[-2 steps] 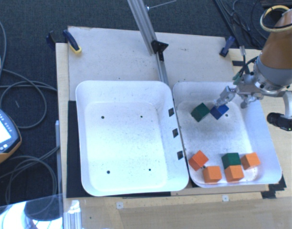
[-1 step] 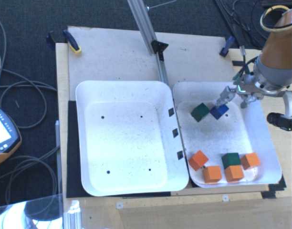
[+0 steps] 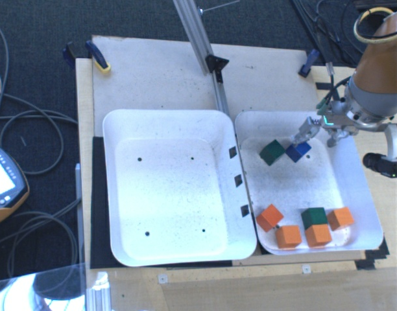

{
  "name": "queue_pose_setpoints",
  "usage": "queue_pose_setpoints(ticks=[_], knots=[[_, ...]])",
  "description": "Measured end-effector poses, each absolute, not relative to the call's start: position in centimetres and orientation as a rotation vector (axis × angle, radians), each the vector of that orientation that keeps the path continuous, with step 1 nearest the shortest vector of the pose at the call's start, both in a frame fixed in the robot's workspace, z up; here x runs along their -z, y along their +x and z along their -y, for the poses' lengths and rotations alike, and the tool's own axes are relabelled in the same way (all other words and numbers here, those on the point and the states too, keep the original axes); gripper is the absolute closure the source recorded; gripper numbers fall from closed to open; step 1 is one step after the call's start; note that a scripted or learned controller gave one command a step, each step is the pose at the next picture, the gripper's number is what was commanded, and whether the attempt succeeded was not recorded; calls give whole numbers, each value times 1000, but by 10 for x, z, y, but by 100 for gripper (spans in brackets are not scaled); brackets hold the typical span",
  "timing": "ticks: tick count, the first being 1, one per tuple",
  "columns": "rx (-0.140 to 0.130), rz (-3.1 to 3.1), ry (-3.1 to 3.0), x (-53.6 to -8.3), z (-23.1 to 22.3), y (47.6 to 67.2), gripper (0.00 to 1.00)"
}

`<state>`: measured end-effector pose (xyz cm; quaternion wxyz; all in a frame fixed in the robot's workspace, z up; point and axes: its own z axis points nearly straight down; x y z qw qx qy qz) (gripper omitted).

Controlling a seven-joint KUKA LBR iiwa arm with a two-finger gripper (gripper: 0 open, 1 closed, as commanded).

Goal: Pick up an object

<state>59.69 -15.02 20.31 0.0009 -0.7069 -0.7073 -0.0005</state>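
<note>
My gripper hangs over the back of the right bin, open, with its two grey fingers spread apart. One finger slants down toward a small blue block. That block lies at the finger's tip, not between the fingers. A dark green block sits just left of the blue one, touching or almost touching it. Nothing is held.
Along the right bin's front wall lie several blocks: orange ones and a green one. The left bin stands beside it. A metal pole rises behind the bins.
</note>
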Motion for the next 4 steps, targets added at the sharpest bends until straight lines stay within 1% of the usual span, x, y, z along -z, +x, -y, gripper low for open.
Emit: queue_pose_setpoints(ticks=[3, 4], knots=[[2, 2221, -2220, -203, 150, 597, 0], [4, 2225, -2220, -218, 145, 603, 0]])
